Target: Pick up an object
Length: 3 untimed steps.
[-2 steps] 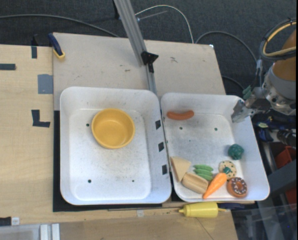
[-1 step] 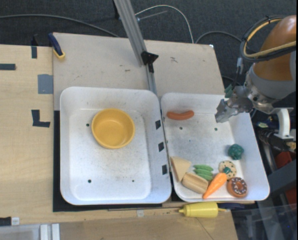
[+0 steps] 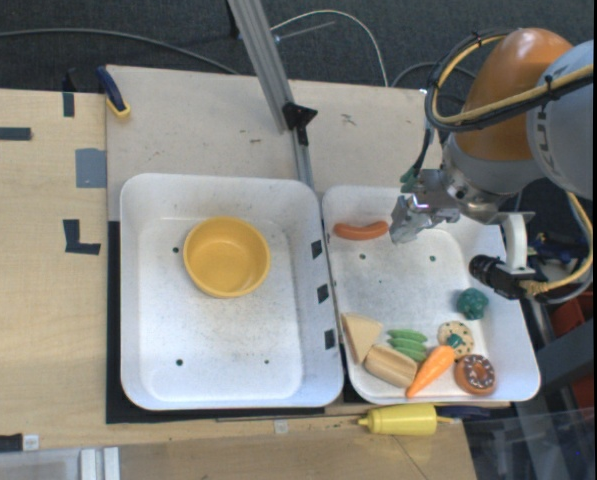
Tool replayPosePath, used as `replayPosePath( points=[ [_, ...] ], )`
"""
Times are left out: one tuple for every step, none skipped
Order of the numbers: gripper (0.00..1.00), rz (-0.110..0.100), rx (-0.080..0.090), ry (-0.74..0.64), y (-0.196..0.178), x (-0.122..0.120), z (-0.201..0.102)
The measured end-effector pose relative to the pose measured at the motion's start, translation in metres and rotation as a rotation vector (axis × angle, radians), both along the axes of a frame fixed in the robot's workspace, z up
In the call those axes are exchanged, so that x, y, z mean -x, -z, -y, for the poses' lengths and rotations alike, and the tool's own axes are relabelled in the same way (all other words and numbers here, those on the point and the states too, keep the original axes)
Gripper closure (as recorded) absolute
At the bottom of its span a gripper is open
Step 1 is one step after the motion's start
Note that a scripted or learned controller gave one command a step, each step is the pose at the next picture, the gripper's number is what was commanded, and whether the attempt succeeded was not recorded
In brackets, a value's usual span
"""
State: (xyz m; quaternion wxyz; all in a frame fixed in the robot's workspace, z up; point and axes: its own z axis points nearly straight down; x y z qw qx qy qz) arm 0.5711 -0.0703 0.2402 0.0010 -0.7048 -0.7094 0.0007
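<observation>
Right bin [image 3: 433, 268]: tool [image 3: 410, 226], grip unclear, beside sausage [image 3: 360, 230]; toy foods [image 3: 418, 353] well apart.

A pale wooden bench [image 3: 38, 268] fills the nine o'clock side of the scene, marked with dark tape strips [image 3: 75, 238]. A lighter board [image 3: 208, 118] lies across its middle. Dark carpet-like floor [image 3: 98, 8] runs along twelve o'clock, crossed by thin cables [image 3: 328, 18]. A slanted grey metal pole [image 3: 263, 53] drops from twelve o'clock toward the centre under even, soft light.
</observation>
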Motion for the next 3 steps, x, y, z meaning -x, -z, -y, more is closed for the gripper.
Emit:
replayPosePath(
  points=[
    [1.00, -0.001, 0.000, 0.000, 0.013, -0.008, -0.049],
    [1.00, 0.001, 0.000, 0.000, 0.012, -0.022, -0.094],
    [1.00, 0.001, -0.001, 0.000, 0.008, -0.025, -0.139]
  ],
)
